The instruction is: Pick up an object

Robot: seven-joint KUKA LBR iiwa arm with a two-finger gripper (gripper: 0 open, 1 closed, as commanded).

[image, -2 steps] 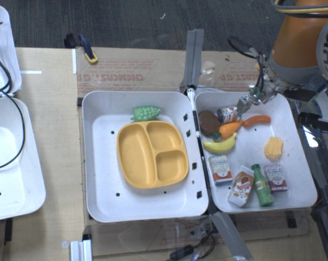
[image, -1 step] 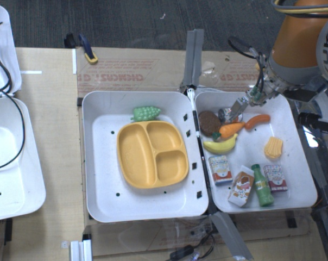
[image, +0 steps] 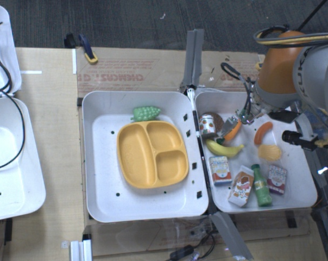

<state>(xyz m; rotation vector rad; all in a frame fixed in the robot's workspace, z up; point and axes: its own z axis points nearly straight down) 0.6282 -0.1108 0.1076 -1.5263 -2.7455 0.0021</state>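
Approach step being carried out: two-finger gripper (image: 245, 116) being poised over orange plastic carrot (image: 232, 130); jaw state cannot be told; descent judged needed next.

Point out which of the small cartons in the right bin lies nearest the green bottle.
The middle carton, tilted and lying right against the green bottle on its left. The other cartons lie apart from it.

A single fixed camera sits above the table (image: 50, 91), looking down at a slant on both white bins, the left bin (image: 93, 162) near frame centre and the right bin (image: 308, 192) toward the right edge. It stands far enough back to take in dark floor beyond the table's far edge. The arm (image: 294, 64) enters from upper right, apparently nearest the lens.
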